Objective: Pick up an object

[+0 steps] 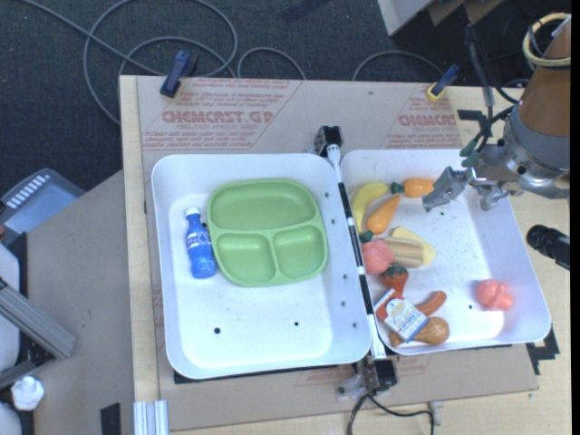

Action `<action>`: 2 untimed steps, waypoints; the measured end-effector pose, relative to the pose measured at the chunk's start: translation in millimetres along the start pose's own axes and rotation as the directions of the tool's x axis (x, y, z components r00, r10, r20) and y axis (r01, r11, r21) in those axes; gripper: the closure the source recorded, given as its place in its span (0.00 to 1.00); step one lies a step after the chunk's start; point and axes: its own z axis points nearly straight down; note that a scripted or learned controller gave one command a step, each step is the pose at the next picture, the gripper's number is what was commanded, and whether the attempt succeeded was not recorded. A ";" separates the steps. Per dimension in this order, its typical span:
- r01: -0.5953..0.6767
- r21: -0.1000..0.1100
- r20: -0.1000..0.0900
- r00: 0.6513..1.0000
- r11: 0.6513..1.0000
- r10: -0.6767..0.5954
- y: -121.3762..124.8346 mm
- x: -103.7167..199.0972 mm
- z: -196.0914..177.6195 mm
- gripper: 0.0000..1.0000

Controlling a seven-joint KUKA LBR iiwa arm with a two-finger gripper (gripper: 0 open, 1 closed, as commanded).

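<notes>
The bench (272,107), a brown board printed with red lettering, fills the middle of the frame and bears two shallow white plastic bins. The left bin (263,333) holds a pale green compartment tray (268,231), smooth and rounded, with one wide section above two smaller ones, and just to its left a small blue bottle (198,243) with a white cap, its long axis running up and down the frame, cap toward the top. The right bin (507,243) holds a cluster of toy foods along its left side: a yellow banana (366,199) curving downward, an orange carrot (383,214) lying on a slant with its tip toward the lower left, a small orange piece (417,187) above it, a pale yellow wedge (410,247), a pink lumpy piece (376,256), a red strawberry-like piece (395,279), a sausage (430,303), a small printed packet (405,317), and a brown bun shape (433,333). A pink rounded lump (494,294) lies apart at lower right. At the upper right, the grey arm (544,107) reaches in, and its gripper (467,188) hangs over the right bin's upper part, fingers spread apart with nothing between them.
</notes>
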 end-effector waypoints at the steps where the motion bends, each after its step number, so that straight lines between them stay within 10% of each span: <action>1: 0.001 0.001 0.000 1.000 1.000 -0.001 90.9 19.9 76.8 0.00; 2: -0.001 -0.001 0.000 1.000 1.000 0.001 82.6 15.7 167.8 0.00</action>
